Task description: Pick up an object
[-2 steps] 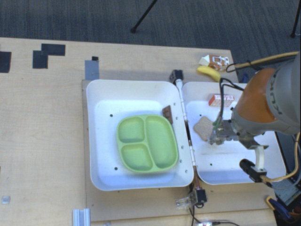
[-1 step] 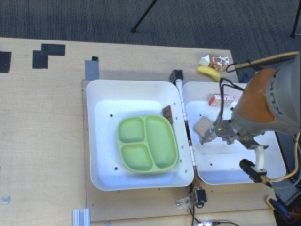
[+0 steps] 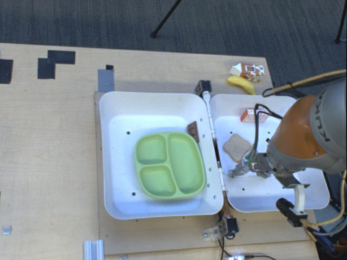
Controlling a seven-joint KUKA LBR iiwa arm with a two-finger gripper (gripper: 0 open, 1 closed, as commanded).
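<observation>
In the right bin (image 3: 238,199) lies a tan, bread-like slab (image 3: 236,146) near the bin's left-middle. A small red and white box (image 3: 251,115) rests near that bin's far edge. My gripper (image 3: 241,169) hangs low over the right bin's floor, just in front of the tan slab and close to it. The grey wrist and orange band (image 3: 295,134) cover the bin's right half. A green three-part plate (image 3: 169,166) sits in the left bin (image 3: 116,145), with a small brown piece (image 3: 192,128) at its far right corner.
A banana (image 3: 241,83) and a small packet (image 3: 250,69) lie on the bench beyond the right bin. A divider rail (image 3: 213,140) runs between the bins. Cables (image 3: 263,112) loop over the right bin's far side.
</observation>
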